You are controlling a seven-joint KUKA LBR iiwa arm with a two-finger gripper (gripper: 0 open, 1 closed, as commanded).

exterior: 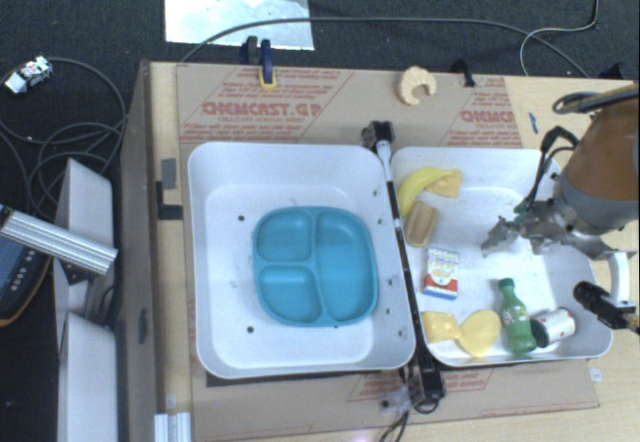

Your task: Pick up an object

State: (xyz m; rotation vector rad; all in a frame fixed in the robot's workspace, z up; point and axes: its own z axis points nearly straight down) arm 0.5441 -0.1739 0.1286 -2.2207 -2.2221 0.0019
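My gripper (515,235) hangs over the right bin (520,165), in its middle right part, with its fingers spread open and nothing between them. Left of it lie a yellow banana (425,185) and a tan block (422,223). A small red, white and blue carton (441,272) lies below and to the left of the gripper. Along the bin's front edge are a green bottle (515,315), two yellow pieces (478,330) and a silver and black can (555,325).
The left bin (220,220) holds a blue divided plate (315,265). A tan croissant-shaped toy (417,85) lies on the cardboard bench behind the bins. The grey and orange arm (605,175) covers the right bin's right side.
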